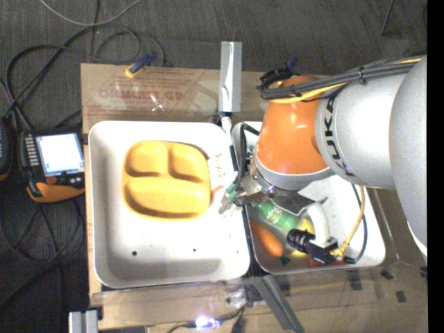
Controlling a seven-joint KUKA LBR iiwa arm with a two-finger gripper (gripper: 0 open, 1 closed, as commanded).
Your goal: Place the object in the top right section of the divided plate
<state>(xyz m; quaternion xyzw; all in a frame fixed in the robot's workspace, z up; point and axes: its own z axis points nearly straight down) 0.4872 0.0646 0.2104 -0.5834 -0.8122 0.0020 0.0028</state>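
Observation:
A yellow divided plate [166,179] lies in the left white bin [111,255], with one large section in front and two smaller ones behind. The grey and orange arm reaches in from the right and covers most of the right bin [368,255]. My gripper [236,196] sits low over the divider between the two bins, just right of the plate's right edge. Beneath the wrist in the right bin lie a green bottle-like object [274,217], an orange item [267,241] and a bit of yellow [305,226]. Nothing visible sits between the gripper's fingers.
A cardboard sheet [152,92] lies behind the left bin. A metal post [230,75] stands behind the gap between the bins. A handheld pendant with a screen [55,158] rests on the floor at the left, with cables around it.

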